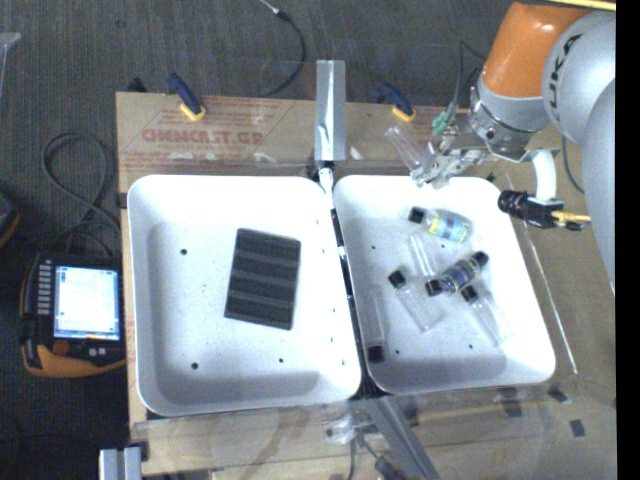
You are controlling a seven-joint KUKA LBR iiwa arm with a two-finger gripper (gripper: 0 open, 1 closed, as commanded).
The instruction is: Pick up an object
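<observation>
The right bin (pixel 520 363) holds several small items: a vial with a yellow label (pixel 445 226), a dark blue vial with a black cap (pixel 458 274), clear tubes (pixel 421 306), and a small black cap (pixel 396 278). A black ribbed pad (pixel 263 278) lies flat in the left bin (pixel 160 368). My gripper (pixel 437 166) hangs over the far rim of the right bin, up and left of the yellow-labelled vial. A pale, clear shape (pixel 402 141) sits just beside it; I cannot make out whether that is held.
A metal bar (pixel 329 118) stands at the back between the bins. Blue clamps (pixel 186 96) hold the cardboard backing. A handheld pendant with a lit screen (pixel 75 313) lies left of the bench. A black fitting with a yellow tip (pixel 535 210) juts out by the right bin's far corner.
</observation>
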